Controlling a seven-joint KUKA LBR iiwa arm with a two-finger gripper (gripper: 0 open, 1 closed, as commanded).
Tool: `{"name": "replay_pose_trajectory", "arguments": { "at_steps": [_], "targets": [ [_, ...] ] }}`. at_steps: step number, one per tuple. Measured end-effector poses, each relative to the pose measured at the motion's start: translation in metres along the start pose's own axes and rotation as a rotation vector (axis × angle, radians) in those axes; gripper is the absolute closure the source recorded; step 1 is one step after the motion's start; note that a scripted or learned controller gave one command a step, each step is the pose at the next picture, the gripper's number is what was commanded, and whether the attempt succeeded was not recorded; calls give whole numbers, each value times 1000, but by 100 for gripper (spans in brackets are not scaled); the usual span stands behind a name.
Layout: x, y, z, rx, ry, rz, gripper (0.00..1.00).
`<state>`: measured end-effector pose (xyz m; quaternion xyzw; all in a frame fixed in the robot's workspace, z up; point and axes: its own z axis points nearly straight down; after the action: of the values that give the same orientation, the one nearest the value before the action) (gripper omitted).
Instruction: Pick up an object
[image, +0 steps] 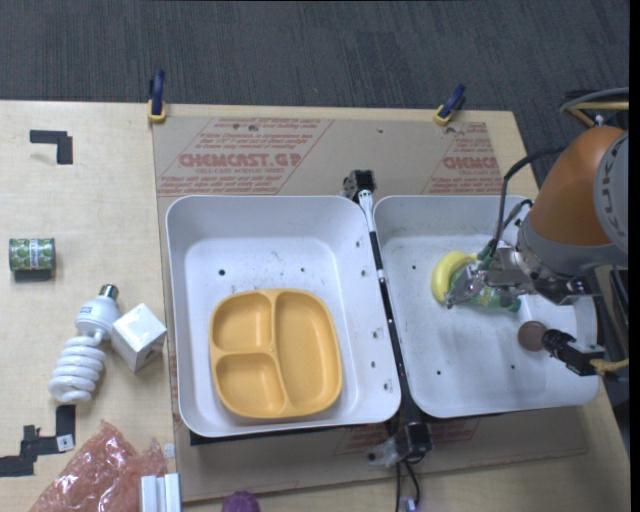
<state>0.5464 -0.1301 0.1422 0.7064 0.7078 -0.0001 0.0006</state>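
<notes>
In the right bin (450, 385), a yellow rounded object (449, 274) lies near the middle. A small greenish item (497, 297) sits just to its right, partly hidden under the wrist. My gripper (466, 288) hangs low over the bin, right against the yellow object's right side. Its tips are too small and cluttered to read, and nothing is visibly lifted. A brown round thing (530, 334) lies nearer the bin's right wall, below the wrist.
The left bin (190, 260) holds a yellow divided plate (274, 352). On the bench to the left lie a spiral light bulb (82, 350), a white cube (138, 336), a green can (32, 256) and a red mesh bag (95, 470).
</notes>
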Motion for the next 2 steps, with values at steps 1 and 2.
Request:
{"name": "replay_pose_trajectory", "arguments": {
  "at_steps": [1, 2],
  "targets": [
    [15, -37, 50, 1, 1, 4, 0],
    [14, -36, 40, -1, 0, 4, 100]
  ]
}}
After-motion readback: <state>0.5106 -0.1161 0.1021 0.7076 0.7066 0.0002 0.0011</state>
